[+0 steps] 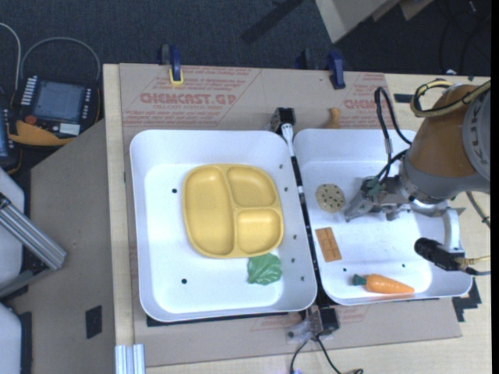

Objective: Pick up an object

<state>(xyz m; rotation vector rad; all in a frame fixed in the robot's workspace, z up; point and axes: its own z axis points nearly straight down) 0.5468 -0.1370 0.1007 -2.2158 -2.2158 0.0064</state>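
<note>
My gripper (360, 206) hangs low over the middle of the right bin (437, 287), reaching in from the right. A round speckled cookie (330, 197) lies just to its left, apart from it. A flat brown wafer (328, 245) lies below the cookie near the bin's left wall. An orange carrot (382, 284) with a green top lies at the bin's front edge. I see nothing held in the gripper.
The left bin (156, 232) holds a yellow divided plate (232, 209) and a green leafy piece (265, 269) at the plate's front. The grey arm (444, 154) with its cables covers the right bin's far right part.
</note>
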